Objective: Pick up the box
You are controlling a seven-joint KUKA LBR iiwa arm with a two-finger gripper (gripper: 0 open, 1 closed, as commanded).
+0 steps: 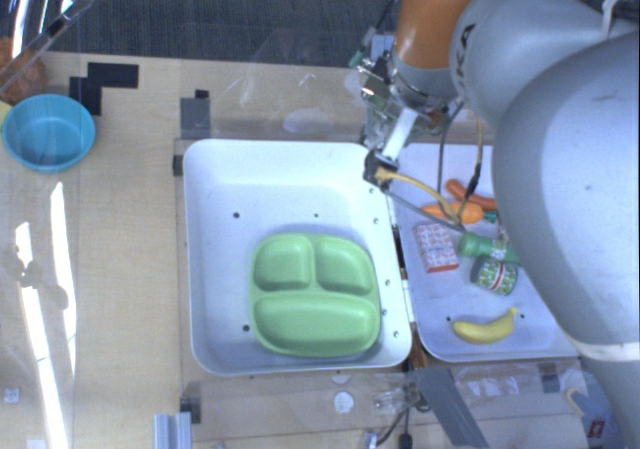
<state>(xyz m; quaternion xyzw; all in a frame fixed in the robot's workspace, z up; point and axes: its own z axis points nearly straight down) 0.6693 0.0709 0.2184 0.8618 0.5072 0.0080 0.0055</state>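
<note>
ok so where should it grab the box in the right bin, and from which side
Probably from straight above: the box lies flat in the right bin. Close across its narrow width, toward its far end, since the green can crowds its near right corner.

I worked in a robotics lab; my grey arm (560, 127) hung over a pale bench (100, 317) bearing two shallow white bins (215, 227).
</note>
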